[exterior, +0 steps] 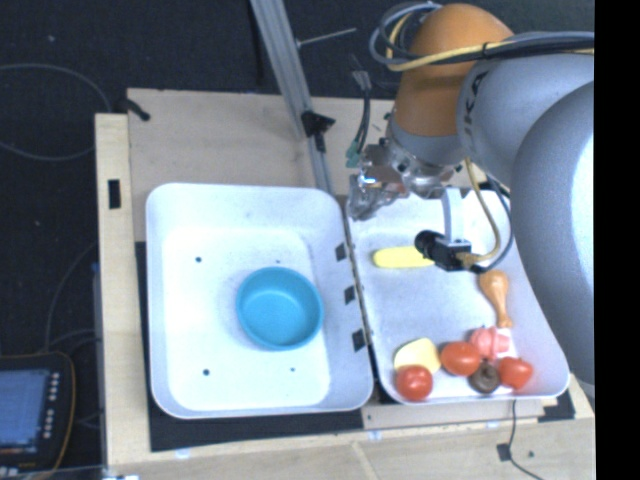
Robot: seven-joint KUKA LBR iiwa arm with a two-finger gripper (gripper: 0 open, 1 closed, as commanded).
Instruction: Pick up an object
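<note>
My gripper (365, 200) hangs over the far left corner of the right bin (540, 338), close to the wall between the two bins. Nothing shows between its fingers. A yellow banana-like piece (400, 258) lies just below and to the right of the gripper. At the near end of the right bin sits a cluster: a yellow piece (417, 351), three red tomatoes (413, 381) (461, 358) (515, 372), a pink item (490, 340) and a small brown one (486, 378). An orange gourd-shaped piece (495, 293) lies near the right wall.
A blue bowl (279, 307) sits in the middle of the left bin (180, 228). A black cable clip (445, 248) hangs from the arm over the right bin. A slanted metal rail (290, 78) rises behind the bins.
</note>
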